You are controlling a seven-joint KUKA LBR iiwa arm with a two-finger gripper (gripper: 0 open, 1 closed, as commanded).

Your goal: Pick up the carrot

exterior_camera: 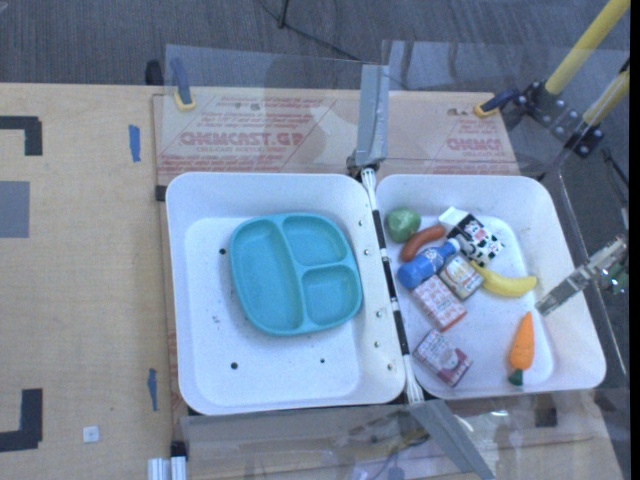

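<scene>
The carrot (521, 343) lies in the right bin (575, 268), just beside the pincer (560, 293), whose spread I cannot tell.

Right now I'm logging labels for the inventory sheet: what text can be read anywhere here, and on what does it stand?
"CHEMCAST GP", red, reads on the clear sheet behind the left bin.
Red print of the same kind on the clear sheet behind the right bin: too blurred to read for sure.
Printing on the small packets in the right bin: too small to read.
The carrot bears no text.
</scene>
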